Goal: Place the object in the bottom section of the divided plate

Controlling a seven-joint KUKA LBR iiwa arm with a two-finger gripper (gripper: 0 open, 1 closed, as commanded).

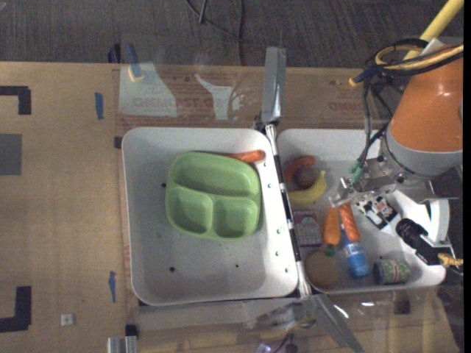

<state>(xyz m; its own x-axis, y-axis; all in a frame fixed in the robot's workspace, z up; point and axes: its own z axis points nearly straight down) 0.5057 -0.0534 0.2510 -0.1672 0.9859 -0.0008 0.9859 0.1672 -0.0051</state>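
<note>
Divided plate [214, 195]: green, three sections, laid in the left bin [147, 263], well apart from the fingers, across the wall between the bins.
Carrot [249, 156]: orange, lodged at the plate's far rim, against the left bin's wall.
Gripper [360, 195]: lowered over the right bin [430, 276], among its contents; fingers' state: cannot be told, the mechanism being seen from above and blurred.
Items just below the fingers: two orange carrot-like pieces [340, 225], a blue bottle [357, 258], a brown round item [322, 268].
Items beside the fingers, toward the plate: a banana [312, 190], a reddish fruit [300, 166], a dark round fruit [307, 176].
Can [391, 271]: green-labelled, near the bin's near corner.
Worktop [59, 197]: tan, bearing both bins.
</note>
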